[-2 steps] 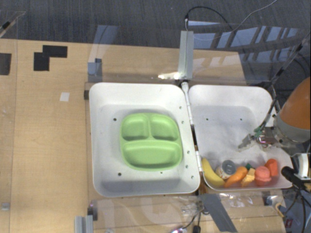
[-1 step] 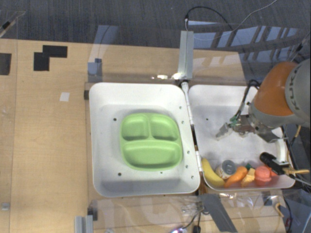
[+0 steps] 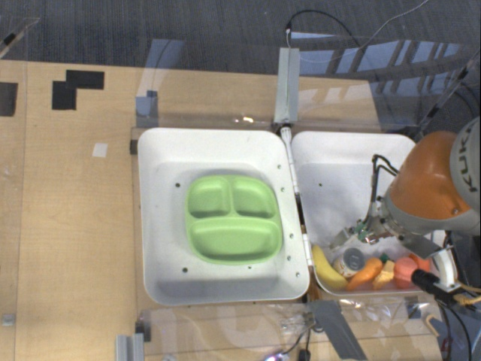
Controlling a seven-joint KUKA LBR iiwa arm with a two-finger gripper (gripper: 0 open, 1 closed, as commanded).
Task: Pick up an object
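Camera view, green tray (image 3: 232,218) in left bin (image 3: 161,171), banana (image 3: 325,268) in right bin (image 3: 338,164)

A green divided tray (image 3: 232,218) lay in the middle of the left white bin (image 3: 161,164) — three compartments, two small above one long. The wooden table (image 3: 68,201) carried black square markings (image 3: 75,87) near its far left corner — grey carpet (image 3: 150,10) lay beyond.

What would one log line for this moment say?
arm: over right bin | gripper: above toy food pile | green tray: left bin
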